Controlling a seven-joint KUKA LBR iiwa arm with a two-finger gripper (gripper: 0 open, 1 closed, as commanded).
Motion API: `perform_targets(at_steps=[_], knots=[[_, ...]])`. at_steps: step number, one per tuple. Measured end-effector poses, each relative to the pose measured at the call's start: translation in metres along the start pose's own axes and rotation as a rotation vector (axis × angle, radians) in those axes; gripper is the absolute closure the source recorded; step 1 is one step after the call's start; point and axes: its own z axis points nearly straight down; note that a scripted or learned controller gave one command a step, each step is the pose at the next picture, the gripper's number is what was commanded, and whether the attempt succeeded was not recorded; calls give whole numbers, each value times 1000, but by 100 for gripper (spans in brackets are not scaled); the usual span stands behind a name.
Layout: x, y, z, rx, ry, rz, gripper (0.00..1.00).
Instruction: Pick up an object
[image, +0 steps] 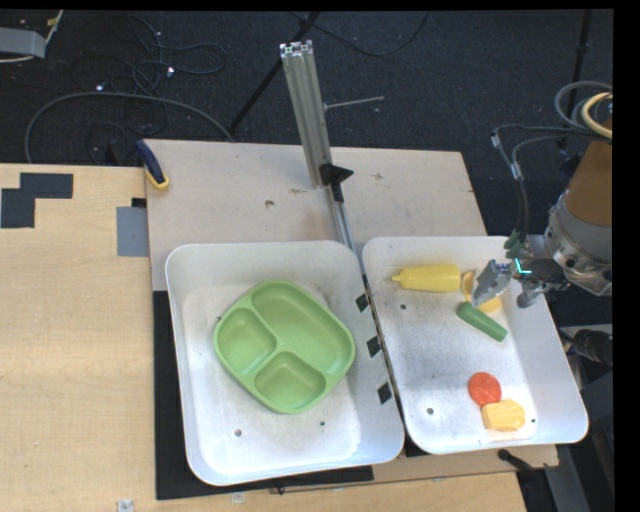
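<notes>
The gripper (497, 285) hung open just above the green stick (482, 321); it next needed to drop and squeeze

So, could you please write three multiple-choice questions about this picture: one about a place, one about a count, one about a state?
1. Where does the green divided plate lie?
A. in the left bin
B. in the right bin
C. on the wooden bench

2. How many loose objects lie in the right bin?
A. two
B. four
C. seven

3. How does the plate sit?
A. upside down
B. on its edge
C. flat, hollows facing up

Answers:
1. A: the plate rests on the left bin.
2. B: yellow piece, green stick, red disc, yellow block.
3. C: its three hollows are visible from above.
</notes>
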Motion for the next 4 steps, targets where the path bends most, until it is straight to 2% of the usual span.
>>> perform_targets(at_steps=[1,2,3,4], knots=[[0,0,-1,-2,0,0,0],[2,-5,63,4,1,0,0],[13,-11,116,4,2,0,0],[10,-8,161,3,1,1,0]])
